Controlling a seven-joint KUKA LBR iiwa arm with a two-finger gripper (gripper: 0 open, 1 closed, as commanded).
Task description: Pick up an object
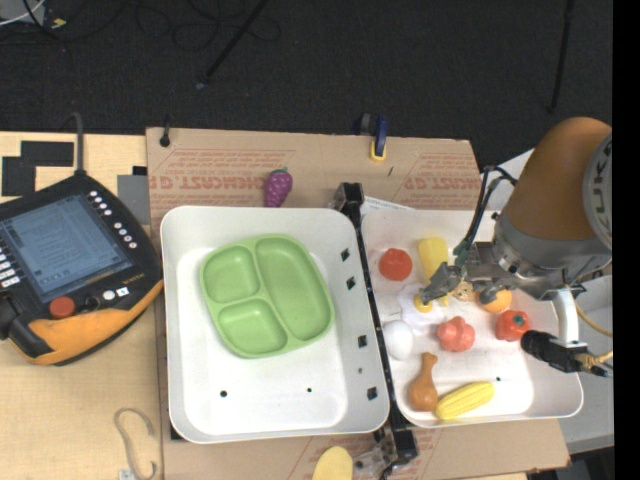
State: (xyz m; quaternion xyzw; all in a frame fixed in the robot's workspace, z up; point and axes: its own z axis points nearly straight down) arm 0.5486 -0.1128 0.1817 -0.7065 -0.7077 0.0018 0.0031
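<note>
I am reaching in over the right bin [560, 408], where the toy food is lying loose and scattered, so I have several things to choose from. My gripper [447, 286] is hanging low among them, just beside the yellow pepper [433, 255] and above the white egg [398, 340]. Whether my gripper is gaping or closed I cannot tell, since the metal parts are blurring together against the white floor of the bin; I am seeing nothing clearly caught in it, so I am counting nothing as held.

The likeliest targets are lying right around me: a red tomato [395, 264] to the left of the pepper, a knobbly pink-red piece [456, 334] just below my wrist, a small red fruit with a green top [512, 324] to the right, and something orange [498, 301] partly tucked under my wrist. Near the front wall a drumstick [425, 382] and a corn cob [465, 400] are resting side by side, touching. All look like smooth, hard, glossy plastic, mostly rounded, which I judge will roll or slip from a poor pinch.

The left bin [190, 388] is bearing a pale green divided plate [266, 294], flat and three-sectioned. Purple grapes [278, 186] are lying on the cardboard behind the bins, and a lemon [333, 463] is sitting in front.
</note>
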